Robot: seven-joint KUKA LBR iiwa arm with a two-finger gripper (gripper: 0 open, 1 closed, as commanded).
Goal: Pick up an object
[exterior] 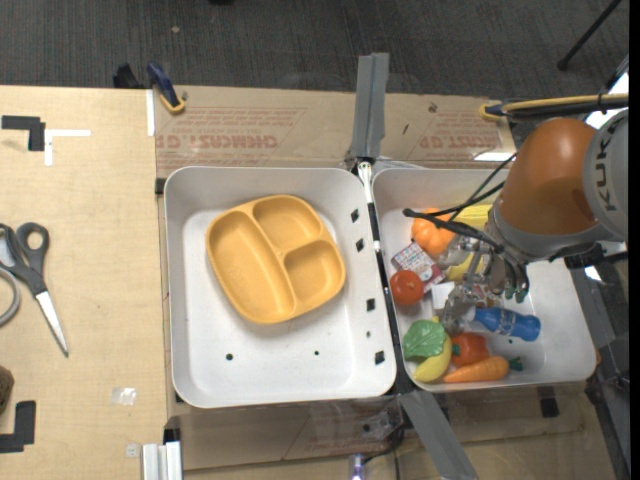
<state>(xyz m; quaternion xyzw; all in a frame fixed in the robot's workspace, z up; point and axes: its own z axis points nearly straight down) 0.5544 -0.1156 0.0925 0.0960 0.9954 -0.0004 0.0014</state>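
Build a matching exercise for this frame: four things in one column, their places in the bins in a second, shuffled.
Things:
1. yellow divided plate
2. toy carrot
3. blue bottle
4. red tomato

Places:
A. right bin, along its near edge
B. left bin, lying alone
C. right bin, near the wall shared with the left bin
D. right bin, just right of the gripper

Pairs: 1-B, 2-A, 3-D, 4-C
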